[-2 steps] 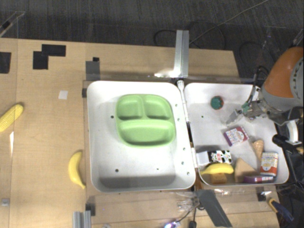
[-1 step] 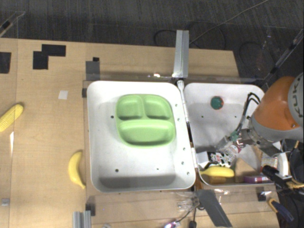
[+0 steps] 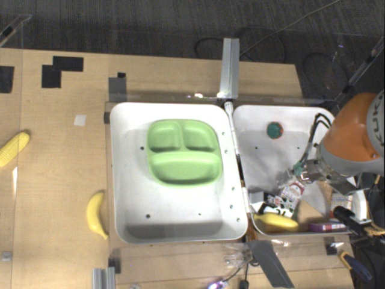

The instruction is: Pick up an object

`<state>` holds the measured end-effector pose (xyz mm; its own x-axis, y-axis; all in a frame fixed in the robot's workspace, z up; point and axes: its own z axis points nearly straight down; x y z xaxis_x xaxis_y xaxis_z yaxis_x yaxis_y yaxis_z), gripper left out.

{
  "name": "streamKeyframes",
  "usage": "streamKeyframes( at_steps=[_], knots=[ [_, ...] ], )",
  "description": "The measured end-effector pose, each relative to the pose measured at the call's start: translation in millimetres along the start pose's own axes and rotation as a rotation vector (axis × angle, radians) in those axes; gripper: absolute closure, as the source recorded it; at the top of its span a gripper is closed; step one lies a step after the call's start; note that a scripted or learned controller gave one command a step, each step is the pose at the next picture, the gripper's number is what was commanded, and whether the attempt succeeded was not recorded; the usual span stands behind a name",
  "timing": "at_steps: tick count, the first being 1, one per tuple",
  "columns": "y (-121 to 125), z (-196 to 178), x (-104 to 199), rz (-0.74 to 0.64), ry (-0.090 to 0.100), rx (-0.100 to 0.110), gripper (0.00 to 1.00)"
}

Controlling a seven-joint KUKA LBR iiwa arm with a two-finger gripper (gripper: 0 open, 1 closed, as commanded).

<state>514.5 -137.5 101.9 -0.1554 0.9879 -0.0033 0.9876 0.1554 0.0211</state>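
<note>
Hovering in the right-hand shallow white bin (image 3: 264, 161), my gripper (image 3: 299, 172) sits just above a red-and-white crumpled packet (image 3: 292, 192); jaw state indiscernible.

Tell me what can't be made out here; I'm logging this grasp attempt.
- Gripper, camera view: too small and cluttered to tell whether it holds anything.
- Black-and-white printed packet: print too small to read.
- Purple marker-like object: partly hidden by the grey and orange arm.
</note>
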Motion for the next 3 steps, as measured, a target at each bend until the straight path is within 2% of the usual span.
streamKeyframes(
  at_steps=[1, 2, 3],
  knots=[
    [43, -92, 29, 0.129, 0.001, 0.016, 1.0],
    [140, -81, 62, 0.25, 0.0, 0.016, 1.0],
    [62, -160, 20, -0.055, 0.002, 0.015, 1.0]
  ],
)
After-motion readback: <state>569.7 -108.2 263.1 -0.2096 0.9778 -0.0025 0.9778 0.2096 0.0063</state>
